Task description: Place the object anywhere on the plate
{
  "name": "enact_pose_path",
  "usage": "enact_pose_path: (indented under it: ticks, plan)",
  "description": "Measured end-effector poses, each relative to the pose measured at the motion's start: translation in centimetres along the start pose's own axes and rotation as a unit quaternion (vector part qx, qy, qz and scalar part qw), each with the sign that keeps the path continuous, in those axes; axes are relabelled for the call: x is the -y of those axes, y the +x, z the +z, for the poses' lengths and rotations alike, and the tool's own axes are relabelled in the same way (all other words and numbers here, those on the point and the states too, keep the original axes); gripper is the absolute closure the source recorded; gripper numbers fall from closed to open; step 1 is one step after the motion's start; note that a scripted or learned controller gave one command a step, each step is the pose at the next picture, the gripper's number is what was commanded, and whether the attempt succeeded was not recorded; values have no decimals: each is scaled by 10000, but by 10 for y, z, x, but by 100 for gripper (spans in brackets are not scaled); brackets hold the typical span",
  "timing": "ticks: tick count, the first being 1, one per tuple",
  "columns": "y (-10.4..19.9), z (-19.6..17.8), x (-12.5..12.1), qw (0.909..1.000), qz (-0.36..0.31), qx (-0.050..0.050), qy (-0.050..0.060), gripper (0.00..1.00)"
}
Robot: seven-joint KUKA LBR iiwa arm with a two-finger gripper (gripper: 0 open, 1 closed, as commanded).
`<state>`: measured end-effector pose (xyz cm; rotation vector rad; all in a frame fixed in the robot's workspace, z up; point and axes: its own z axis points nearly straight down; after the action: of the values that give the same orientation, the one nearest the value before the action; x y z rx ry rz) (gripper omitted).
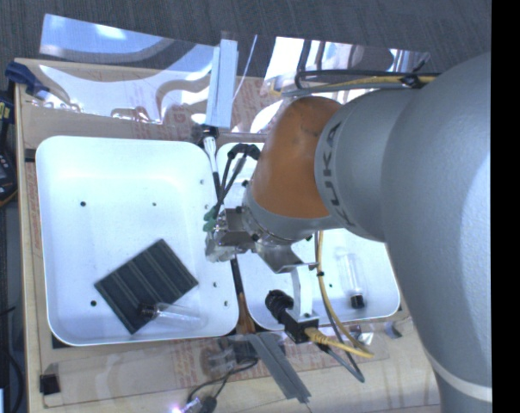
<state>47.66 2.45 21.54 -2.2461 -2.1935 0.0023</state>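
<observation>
Two white bins are sitting side by side under the camera view, and the arm (389,188) is reaching in from the right. Its gripper (230,239) is hanging over the seam between them — whether open or closed cannot be told. A clear tube (170,313) is lying in the left bin (88,170), its end touching the dark ribbed plate (144,282), left of and nearer than the gripper, its long axis running left to right. A second tube (352,275) is resting in the right bin (385,304).

A: Setting?
B: Robotics lab bench, probably. Evidence: grey KUKA arm (415,196) with orange band, entering from 3 o'clock; two white bins (62,231) on a board; loose cables (337,334) at 5 o'clock; reflective panels (139,58) at 12 o'clock.
</observation>
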Motion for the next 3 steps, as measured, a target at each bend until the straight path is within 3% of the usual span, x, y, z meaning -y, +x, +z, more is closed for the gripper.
enact_pose_path:
  ticks: [1, 2, 3]
  plan:
    - [86, -68, 3, 9984, -557, -5, -4, 100]
    - [189, -85, 4, 9999, 160, 6, 3, 100]
    - [137, -121, 4, 9993, 360, -6, -4, 100]
